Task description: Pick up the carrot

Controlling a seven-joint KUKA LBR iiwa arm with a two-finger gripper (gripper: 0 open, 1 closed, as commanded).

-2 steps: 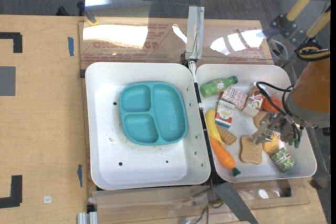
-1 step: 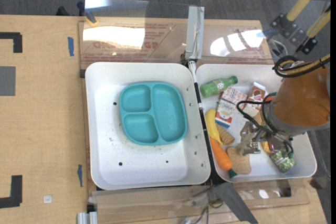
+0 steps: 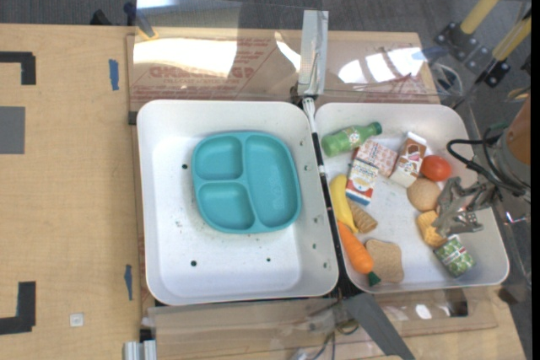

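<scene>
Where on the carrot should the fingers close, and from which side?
Grip the carrot across its thick middle, coming straight down from above. It lies flat on the right bin floor, running diagonally, top toward the banana, tip toward the front wall. Close across its width. The bread slice crowds its right side and the bin's left wall its left, so the clearance is probably tight.
</scene>
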